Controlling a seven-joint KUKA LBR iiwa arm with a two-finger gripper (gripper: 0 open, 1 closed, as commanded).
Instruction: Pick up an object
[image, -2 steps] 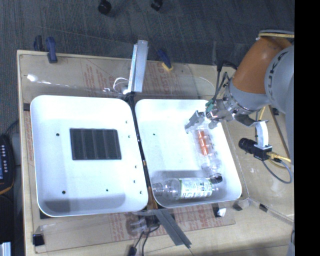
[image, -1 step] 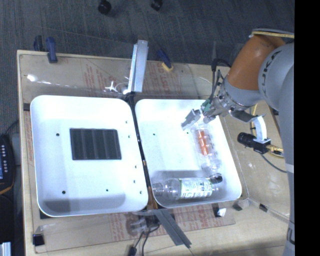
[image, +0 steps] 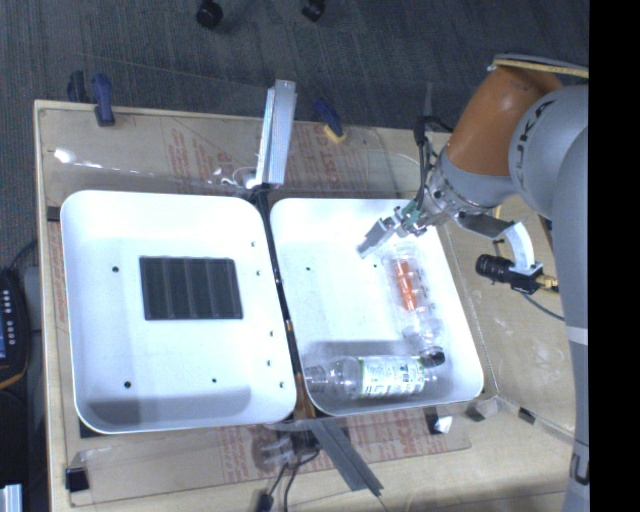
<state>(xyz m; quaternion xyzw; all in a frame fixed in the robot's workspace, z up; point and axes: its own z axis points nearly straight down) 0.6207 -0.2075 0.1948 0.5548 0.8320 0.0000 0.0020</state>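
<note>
**Arm over right bin, two clear bottles below**

While the grey arm (image: 545, 130) reaches in from the right, orange band above its wrist, its gripper (image: 385, 235) hangs over the upper part of the right bin (image: 330, 290). Whether it is released or clenched cannot be told from this angle; nothing can be made out between its tips.

Bench (image: 520, 400): pale board, two shallow white bins side by side, rims touching along the middle.

Left bin (image: 100, 330): holds a dark ribbed rectangular panel (image: 190, 288), lying flat near its centre.

Right bin: two clear plastic bottles. One bottle (image: 370, 376) lies on its side along the near wall, label with greenish print, cap end toward the right. The second, a clear bottle with orange contents (image: 410, 290), lies lengthwise by the right wall, its upper end just below the gripper, its lower end near the first bottle's cap. Contact between gripper and bottle cannot be judged.
</note>
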